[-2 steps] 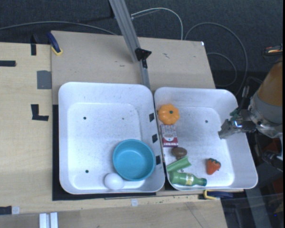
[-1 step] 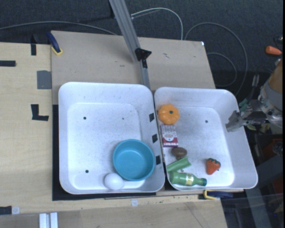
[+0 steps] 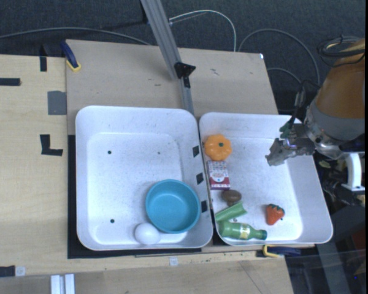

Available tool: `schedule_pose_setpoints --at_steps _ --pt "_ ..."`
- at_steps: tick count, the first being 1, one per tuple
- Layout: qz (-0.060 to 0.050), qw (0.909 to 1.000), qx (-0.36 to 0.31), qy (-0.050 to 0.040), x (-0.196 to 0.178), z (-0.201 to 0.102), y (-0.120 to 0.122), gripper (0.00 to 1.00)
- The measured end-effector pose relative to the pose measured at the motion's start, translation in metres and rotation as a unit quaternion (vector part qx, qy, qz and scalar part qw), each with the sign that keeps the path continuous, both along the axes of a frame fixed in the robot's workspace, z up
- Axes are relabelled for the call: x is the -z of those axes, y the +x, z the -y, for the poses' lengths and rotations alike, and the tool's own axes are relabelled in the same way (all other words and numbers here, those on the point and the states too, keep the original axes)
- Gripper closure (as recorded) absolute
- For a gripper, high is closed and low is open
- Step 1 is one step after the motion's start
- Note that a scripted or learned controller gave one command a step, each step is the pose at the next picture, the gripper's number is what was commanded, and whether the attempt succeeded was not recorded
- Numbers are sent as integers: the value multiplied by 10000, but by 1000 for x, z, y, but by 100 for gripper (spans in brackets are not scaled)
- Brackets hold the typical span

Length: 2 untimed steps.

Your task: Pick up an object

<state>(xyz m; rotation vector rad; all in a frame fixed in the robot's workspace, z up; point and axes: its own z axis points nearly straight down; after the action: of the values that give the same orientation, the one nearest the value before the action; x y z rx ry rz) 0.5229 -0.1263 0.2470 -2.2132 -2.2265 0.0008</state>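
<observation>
Camera view. Landmark: orange pumpkin (image 3: 218, 146), upper left of the right bin (image 3: 294, 182).

- Gripper (image 3: 276, 157): right of the pumpkin, well apart, above bare bin floor; nothing between its fingers, and how far open they are cannot be told.
- Red carton (image 3: 219, 177): just below the pumpkin, long axis running away from it.
- Brown lump (image 3: 232, 196): below the carton.
- Green bottle (image 3: 242, 231): lowest, near the bin's front wall; long axis roughly left-right, neck toward the right.
- Green piece (image 3: 230, 212): just above the bottle, tilted.
- Strawberry (image 3: 274, 213): below-right of the pumpkin, standing alone (likeliest pick), tip downward.

Advice: descend centred over the strawberry, fingers closing across its short width.

Left bin (image 3: 92, 164): blue bowl (image 3: 172, 205), white ball (image 3: 147, 232).
</observation>
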Motion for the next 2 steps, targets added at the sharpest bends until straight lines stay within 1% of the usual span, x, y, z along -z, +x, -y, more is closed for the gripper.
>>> schedule_pose_setpoints --at_steps 1,2 --pt "2 10000 1 -3 9 -40 28 100" --pt "0 10000 3 -6 20 -81 47 100"
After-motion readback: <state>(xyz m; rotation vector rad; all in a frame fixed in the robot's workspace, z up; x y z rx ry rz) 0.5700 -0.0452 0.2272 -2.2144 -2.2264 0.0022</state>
